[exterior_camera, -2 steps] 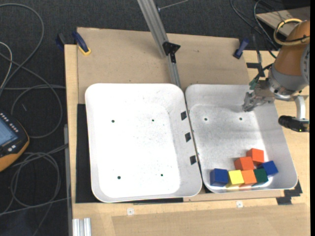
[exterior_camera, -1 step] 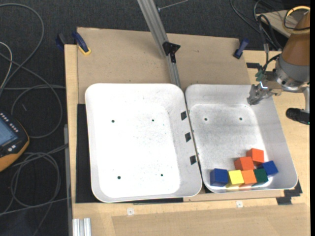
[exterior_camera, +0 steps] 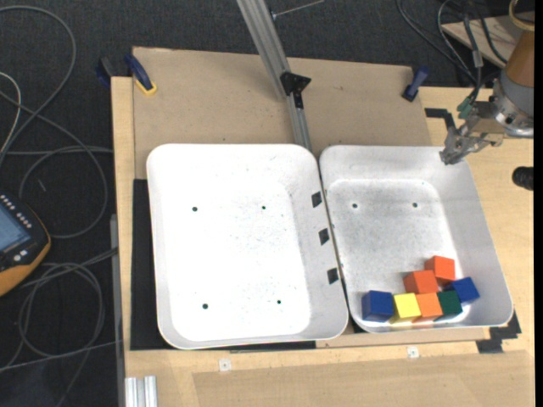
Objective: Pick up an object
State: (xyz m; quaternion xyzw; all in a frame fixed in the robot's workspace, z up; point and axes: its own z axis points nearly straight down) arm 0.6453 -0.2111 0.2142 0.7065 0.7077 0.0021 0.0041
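Coloured blocks [exterior_camera: 422,296] clustered, right bin [exterior_camera: 484,227]

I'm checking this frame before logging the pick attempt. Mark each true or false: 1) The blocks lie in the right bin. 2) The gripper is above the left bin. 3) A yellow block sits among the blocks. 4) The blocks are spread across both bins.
1) True: the blocks cluster in the right bin's near corner.
2) False: the gripper is at the right bin's far right corner.
3) True: a yellow block lies there.
4) False: none are in the left bin.
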